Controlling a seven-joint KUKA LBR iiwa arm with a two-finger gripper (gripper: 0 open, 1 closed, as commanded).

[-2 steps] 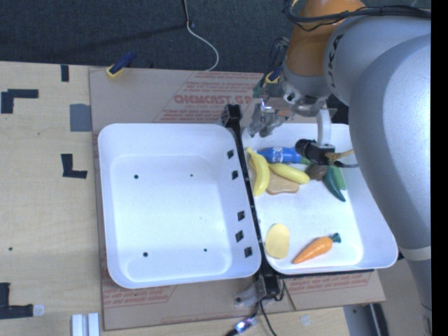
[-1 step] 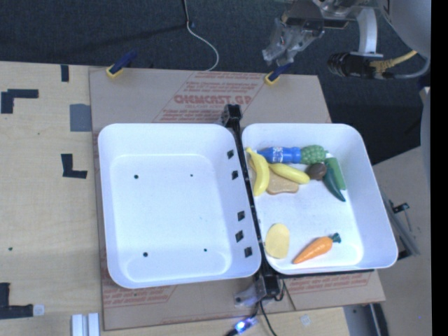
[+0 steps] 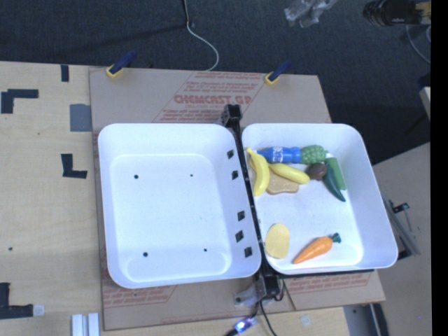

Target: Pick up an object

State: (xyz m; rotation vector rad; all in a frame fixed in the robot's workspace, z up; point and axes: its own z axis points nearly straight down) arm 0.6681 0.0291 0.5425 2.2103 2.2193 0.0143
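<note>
Two white bins sit side by side on the surface: the left bin (image 3: 168, 208) carries nothing you need, and the right bin (image 3: 350, 208) carries every candidate for the pick. Your hand (image 3: 313, 2) hangs blurred at the top of the view, above the dark floor and well apart from both bins; whether it is apart or together you cannot tell from this view (the blur hides it), and nothing is seen held in it. The objects lie below the hand in the view. Along the right bin's far side a cluster crowds together: a yellow banana (image 3: 259, 172) by the divider, a blue bottle (image 3: 279, 154), a second yellow piece (image 3: 290, 173), a tan slice (image 3: 281, 185), a green knobbly item (image 3: 313, 153), a dark brown piece (image 3: 316, 171) and a green pepper (image 3: 334, 176). Nearer the front lie a pale yellow piece (image 3: 277, 240) and an orange carrot (image 3: 314, 249), apart from each other. The carrot is probably your easiest target: its long axis runs aslant, leafy end toward the right wall, so a grip across that axis seems apt.
</note>
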